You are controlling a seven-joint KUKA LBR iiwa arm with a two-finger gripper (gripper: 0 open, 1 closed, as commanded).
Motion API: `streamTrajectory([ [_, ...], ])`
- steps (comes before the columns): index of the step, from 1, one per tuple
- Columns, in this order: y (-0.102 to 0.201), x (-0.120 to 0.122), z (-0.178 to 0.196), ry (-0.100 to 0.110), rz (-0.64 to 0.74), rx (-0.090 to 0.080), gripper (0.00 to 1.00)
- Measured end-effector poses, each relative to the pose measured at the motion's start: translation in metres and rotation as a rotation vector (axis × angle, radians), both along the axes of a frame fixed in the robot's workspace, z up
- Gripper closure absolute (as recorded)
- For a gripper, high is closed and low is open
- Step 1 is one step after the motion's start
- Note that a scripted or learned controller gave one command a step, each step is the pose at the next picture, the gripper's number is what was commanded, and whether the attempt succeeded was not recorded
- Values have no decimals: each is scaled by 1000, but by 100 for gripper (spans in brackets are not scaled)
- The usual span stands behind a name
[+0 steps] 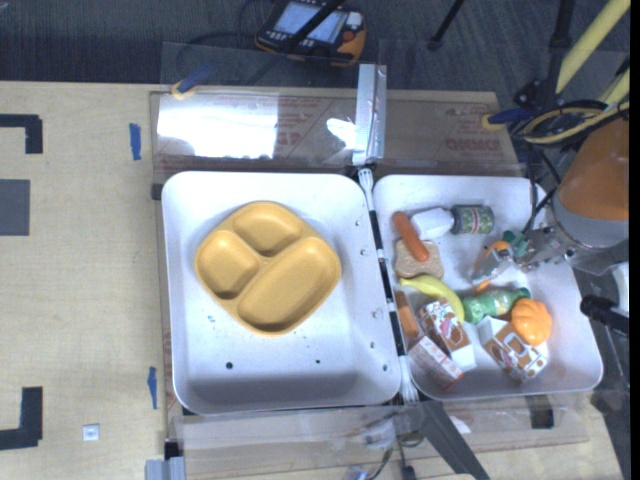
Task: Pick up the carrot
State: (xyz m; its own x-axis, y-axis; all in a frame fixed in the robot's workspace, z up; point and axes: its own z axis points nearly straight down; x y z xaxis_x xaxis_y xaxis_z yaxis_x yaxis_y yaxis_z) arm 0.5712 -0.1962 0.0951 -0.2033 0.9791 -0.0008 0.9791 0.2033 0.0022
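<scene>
The carrot is a small orange piece lying in the right bin, right of centre, just above a green bottle. My gripper comes in from the right and sits directly against the carrot's right end, low in the bin. Cables and the wrist hide the contact, so whether it holds the carrot does not show. The grey arm with its orange band stands over the bin's right rim.
Around the carrot lie a reddish sausage, a banana, an orange pumpkin, a dark can, two small cartons and a slim orange stick by the divider. The left bin holds a yellow divided plate.
</scene>
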Motion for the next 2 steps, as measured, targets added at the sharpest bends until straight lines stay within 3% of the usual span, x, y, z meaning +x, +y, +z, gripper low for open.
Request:
streamTrajectory([
  [1,-1,1,10,-4,-3,-1,100],
  [2,52,47,92,-2,-219,-1,100],
])
